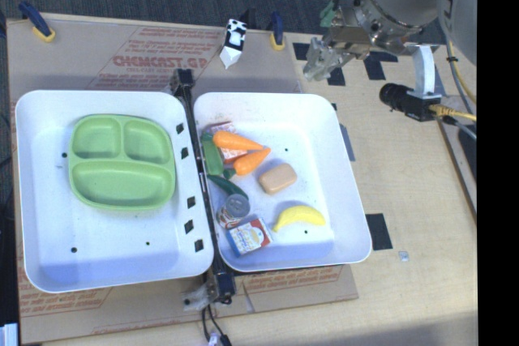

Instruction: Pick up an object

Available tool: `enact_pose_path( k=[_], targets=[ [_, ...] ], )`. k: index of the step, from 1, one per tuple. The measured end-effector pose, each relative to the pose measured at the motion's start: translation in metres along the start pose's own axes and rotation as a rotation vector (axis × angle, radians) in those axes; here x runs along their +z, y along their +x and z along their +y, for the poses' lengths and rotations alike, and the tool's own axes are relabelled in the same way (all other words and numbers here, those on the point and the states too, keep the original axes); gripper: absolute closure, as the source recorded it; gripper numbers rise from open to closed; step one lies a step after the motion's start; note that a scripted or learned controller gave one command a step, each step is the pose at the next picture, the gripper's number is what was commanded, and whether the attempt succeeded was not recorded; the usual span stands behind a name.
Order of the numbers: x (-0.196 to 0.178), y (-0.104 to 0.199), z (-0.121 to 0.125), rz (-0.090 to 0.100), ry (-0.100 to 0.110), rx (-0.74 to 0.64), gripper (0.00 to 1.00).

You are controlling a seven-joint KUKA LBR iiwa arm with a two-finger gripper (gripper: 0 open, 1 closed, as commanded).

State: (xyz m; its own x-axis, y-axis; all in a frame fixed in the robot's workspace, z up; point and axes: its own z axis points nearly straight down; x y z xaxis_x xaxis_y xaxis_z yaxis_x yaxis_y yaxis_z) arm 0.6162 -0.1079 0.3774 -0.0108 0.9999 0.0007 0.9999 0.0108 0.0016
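A: Where does the gripper (324,61) sit relative to the right bin (345,198)?

B: Beyond the bin's far right corner, up over the bare surface (405,182), not over the bin's floor. Nothing is between its fingers; whether they are spread or closed I cannot tell from this slant.

A: And the things it could pick?

B: All in the right bin, mostly toward its left wall. Two carrots (242,151) lie near the middle of that wall, a tan block (277,178) just right of them, a yellow banana (300,216) toward the bin's near edge, and a small carton (247,237) and a round tin (236,207) at the near left.

A: So which way must the arm go?

B: Inward from that far right corner, toward the near left. My guess is the tan block is the closest clear target; it stands apart from its neighbours. The carrots lie with their long axes roughly across the bin, tips pointing right.

A: The green tray (122,160)?

B: Left bin, beyond the right bin's left wall, farthest off.
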Motion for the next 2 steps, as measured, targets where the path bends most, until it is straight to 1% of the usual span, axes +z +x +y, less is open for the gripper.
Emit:
enact_pose_path(
  k=[1,2],
  targets=[
    [0.000,0.000,0.000,0.000,0.000,-0.001,0.00],
    [0.025,-0.036,0.038,-0.003,0.002,0.007,0.00]
  ],
)
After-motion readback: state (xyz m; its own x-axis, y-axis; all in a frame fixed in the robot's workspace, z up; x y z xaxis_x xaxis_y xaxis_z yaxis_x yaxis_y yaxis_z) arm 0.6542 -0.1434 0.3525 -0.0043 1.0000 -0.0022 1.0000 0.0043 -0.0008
